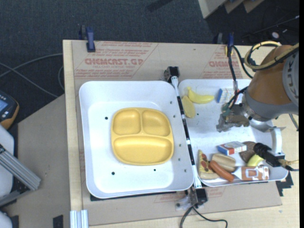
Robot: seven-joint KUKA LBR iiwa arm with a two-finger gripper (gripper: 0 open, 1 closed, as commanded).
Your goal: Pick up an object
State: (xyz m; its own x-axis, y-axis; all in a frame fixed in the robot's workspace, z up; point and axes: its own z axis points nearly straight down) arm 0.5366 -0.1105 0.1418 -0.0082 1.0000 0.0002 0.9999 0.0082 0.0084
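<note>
In the camera view, the gripper [232, 120] hangs over the middle of the right bin [209, 122]; whether it is open cannot be told. The nearest toys, a small box [231, 148] and a hot dog [223, 161], lie toward the bin's near edge, long axes running left-right.

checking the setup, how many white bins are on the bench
2: the left bin holds a yellow plate; the right bin holds the small things.

Tray [142, 137] in left bin [90, 141]
</note>
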